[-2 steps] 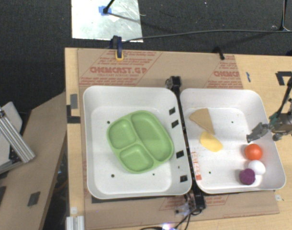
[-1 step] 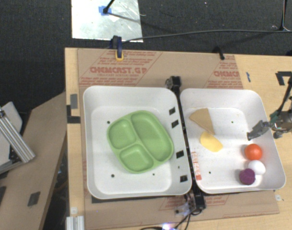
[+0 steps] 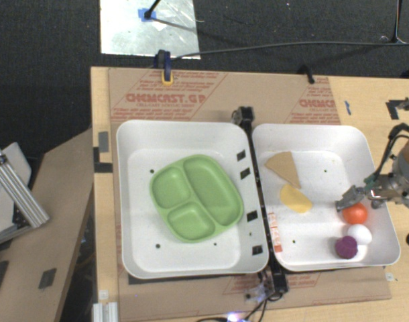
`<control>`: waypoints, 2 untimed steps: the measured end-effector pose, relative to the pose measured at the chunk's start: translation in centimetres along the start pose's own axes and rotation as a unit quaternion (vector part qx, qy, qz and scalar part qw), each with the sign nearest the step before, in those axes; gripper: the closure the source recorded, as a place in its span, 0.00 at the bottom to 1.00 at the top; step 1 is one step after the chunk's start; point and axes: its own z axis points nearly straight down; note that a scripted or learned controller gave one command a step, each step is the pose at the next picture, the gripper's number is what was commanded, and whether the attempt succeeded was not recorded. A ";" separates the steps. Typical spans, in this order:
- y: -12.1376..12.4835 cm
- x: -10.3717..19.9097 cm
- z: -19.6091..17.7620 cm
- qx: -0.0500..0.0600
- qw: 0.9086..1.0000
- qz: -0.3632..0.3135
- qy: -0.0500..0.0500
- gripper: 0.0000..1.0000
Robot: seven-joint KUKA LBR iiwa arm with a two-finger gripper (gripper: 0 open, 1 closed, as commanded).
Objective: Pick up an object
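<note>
Orange, round and probably the target, the ball (image 3: 355,214) lies by the right bin's (image 3: 312,139) far-right wall above a white ball (image 3: 359,233) and purple ball (image 3: 346,247), with the gripper (image 3: 361,194) poised just over it, jaw state untellable.

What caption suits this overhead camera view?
Gripper hovers by an orange ball; green tray sits in the other bin.
</note>
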 end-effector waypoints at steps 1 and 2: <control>0.5 0.3 5.6 -0.007 1.000 0.000 -0.004 0.00; 0.4 0.3 6.3 -0.004 1.000 0.000 -0.002 0.00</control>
